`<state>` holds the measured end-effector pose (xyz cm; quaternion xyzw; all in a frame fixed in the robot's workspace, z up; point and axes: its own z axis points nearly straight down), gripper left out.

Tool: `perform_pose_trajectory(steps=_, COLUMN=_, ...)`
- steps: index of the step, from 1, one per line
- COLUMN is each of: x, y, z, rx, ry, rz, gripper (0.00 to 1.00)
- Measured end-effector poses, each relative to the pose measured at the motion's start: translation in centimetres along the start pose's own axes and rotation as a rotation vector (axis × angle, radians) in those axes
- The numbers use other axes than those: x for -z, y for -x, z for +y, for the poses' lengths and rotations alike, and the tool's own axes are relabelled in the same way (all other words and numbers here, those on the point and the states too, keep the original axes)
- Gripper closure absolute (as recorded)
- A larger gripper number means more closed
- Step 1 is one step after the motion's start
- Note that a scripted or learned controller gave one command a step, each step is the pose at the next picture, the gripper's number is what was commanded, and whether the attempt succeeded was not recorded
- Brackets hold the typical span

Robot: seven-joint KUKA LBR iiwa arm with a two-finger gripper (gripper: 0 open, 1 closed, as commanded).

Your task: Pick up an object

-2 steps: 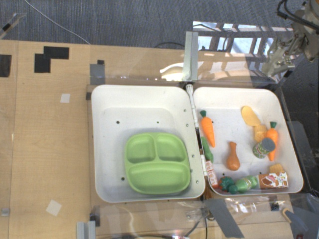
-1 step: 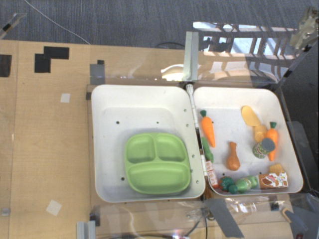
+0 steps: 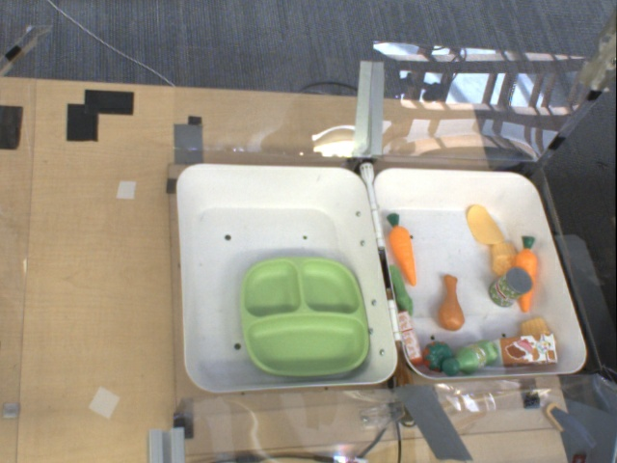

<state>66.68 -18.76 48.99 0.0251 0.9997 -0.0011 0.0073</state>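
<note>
Nothing is being gripped yet: the chicken drumstick (image 3: 450, 303), lying clear right of the large carrot (image 3: 401, 252), is awaiting a descent, and the jaws' state I cannot tell.

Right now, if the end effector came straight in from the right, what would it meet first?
Likely the right bin's rim, then the small carrot by the can; depth is unclear.

Green divided plate (image 3: 305, 316) lies in left white bin (image 3: 207, 210), lower centre of frame. Black tape marks (image 3: 96, 112) on wooden bench (image 3: 77, 287), upper left.
</note>
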Motion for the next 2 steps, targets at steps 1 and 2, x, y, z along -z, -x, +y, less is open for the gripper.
perform_pose_trajectory(steps=1, x=-0.1, y=0.0, z=-1.6, rx=-0.054, ry=0.000, rz=0.000, gripper=1.00)
perform_pose_trajectory(steps=2, x=1.5, y=0.1, z=-1.5, rx=-0.050, ry=-0.002, rz=-0.014, gripper=1.00)
